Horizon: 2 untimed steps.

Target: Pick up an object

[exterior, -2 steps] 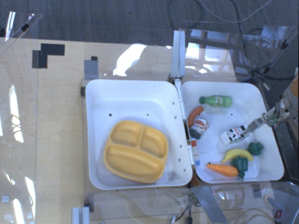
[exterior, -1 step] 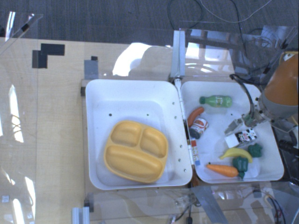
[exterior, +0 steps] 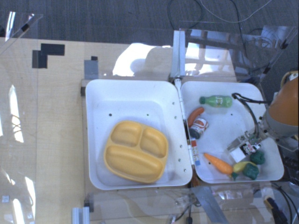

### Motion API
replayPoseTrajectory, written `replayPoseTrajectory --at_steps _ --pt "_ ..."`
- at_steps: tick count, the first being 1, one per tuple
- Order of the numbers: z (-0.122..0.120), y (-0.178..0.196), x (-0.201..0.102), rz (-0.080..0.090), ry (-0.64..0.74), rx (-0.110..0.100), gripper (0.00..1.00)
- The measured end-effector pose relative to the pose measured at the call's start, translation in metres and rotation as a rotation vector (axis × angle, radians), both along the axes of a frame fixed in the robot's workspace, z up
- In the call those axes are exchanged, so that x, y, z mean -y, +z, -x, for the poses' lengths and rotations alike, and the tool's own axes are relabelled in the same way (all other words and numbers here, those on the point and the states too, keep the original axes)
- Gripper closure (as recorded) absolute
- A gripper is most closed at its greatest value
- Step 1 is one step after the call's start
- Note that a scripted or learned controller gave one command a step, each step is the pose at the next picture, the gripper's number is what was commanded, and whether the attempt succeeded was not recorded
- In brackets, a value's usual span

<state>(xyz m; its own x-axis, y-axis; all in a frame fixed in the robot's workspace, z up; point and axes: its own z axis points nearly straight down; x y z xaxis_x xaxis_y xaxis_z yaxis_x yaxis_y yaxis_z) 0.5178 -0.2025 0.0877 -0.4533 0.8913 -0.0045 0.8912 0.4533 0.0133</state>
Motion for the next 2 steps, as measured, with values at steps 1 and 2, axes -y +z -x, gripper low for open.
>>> replayPoseTrajectory --at_steps 1,2 --pt "-0.007 0.000 0.002 0.003 0.103 -0.003 0.00" --pt "-0.024 0.000 -0.003 0.006 0.160 -0.004 0.00"
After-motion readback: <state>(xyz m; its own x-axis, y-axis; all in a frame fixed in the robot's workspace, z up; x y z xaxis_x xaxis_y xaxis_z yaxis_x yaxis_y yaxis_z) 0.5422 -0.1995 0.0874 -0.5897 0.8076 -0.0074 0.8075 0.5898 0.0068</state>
